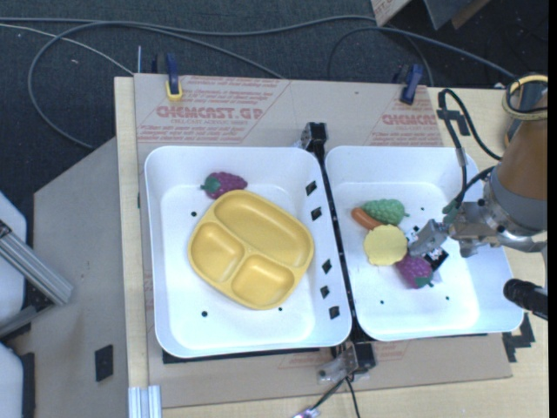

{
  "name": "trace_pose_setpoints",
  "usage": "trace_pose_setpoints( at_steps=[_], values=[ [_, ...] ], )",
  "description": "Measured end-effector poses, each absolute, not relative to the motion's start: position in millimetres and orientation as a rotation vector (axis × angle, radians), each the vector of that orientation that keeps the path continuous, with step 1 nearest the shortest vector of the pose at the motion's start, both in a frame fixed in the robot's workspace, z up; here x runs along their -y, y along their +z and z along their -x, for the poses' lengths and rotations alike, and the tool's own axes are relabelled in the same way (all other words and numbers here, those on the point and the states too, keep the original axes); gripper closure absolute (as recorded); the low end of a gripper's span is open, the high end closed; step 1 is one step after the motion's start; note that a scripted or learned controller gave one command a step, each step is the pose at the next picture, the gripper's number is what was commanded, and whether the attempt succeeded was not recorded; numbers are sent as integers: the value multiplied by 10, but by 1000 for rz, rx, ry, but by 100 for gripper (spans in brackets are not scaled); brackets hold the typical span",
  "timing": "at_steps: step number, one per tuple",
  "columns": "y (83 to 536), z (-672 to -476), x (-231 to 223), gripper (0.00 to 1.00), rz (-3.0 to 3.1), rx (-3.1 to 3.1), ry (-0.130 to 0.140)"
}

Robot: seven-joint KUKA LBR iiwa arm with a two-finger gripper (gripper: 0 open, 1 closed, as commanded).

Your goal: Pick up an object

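Now the hand [428, 244] is low in the right bin [452, 313], touching the purple grapes [414, 271]; I cannot tell its opening. It should center on the grapes, away from the yellow piece [385, 245]

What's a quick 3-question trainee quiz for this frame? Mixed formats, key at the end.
1. True or false: the yellow divided plate lies in the right bin.
2. Multiple choice: which toy lies nearest the gripper? A) the green toy B) the purple grapes in the right bin C) the purple grapes in the left bin
3. Fill in: the round yellow toy lies in the ____ bin.

Key: 1 false, it lies in the left bin. 2 B, those grapes lie just beside the gripper. 3 right.
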State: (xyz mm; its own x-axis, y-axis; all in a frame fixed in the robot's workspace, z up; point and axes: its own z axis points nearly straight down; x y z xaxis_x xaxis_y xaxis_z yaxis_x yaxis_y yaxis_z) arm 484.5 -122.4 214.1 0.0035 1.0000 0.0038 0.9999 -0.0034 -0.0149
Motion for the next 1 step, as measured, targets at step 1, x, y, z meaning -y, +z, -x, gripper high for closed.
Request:
trace_pose_setpoints(
  at_steps=[1],
  values=[
    [2200, -4874, 1222, 0, 2220, 2220, 0]
  ],
)
